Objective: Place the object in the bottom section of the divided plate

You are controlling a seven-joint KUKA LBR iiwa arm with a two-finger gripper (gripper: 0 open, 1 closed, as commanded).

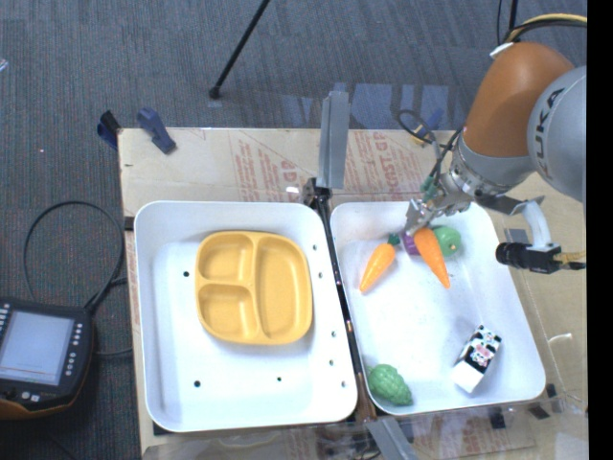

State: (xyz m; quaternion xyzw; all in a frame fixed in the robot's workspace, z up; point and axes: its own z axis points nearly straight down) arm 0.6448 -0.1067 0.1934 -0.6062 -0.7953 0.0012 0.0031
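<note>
Overhead view of the bench with two white bins side by side. The left bin (pixel 163 353) holds the yellow divided plate (pixel 255 287), which lies flat near the bin's middle with all three sections bare. The right bin (pixel 431 353) holds the loose objects: one carrot (pixel 376 266) lying aslant near the bin's left wall, a second carrot (pixel 433 255) beside a green-and-purple piece (pixel 446 240), a knobbly green vegetable (pixel 390 383) at the near edge, and a small milk carton (pixel 477 358) at the near right corner.

The gripper (pixel 421 215) hangs low over the far part of the right bin, its tip just above the cluster formed by the second carrot and the green-and-purple piece. Whether it is parted or closed cannot be told from this view, and nothing is seen held in it.

Step in hand, as judged: the pick, with the transfer to the plate not yet begun. The target appears to be an item in that cluster, though which one is uncertain.

The next move calls for a clean closure on one object only, since the cluster's items touch or nearly touch. A lift must then clear the two adjoining bin walls (pixel 330 257) before travel leftward. Open room over the plate is ample; the far wall of the right bin lies close behind the gripper.
</note>
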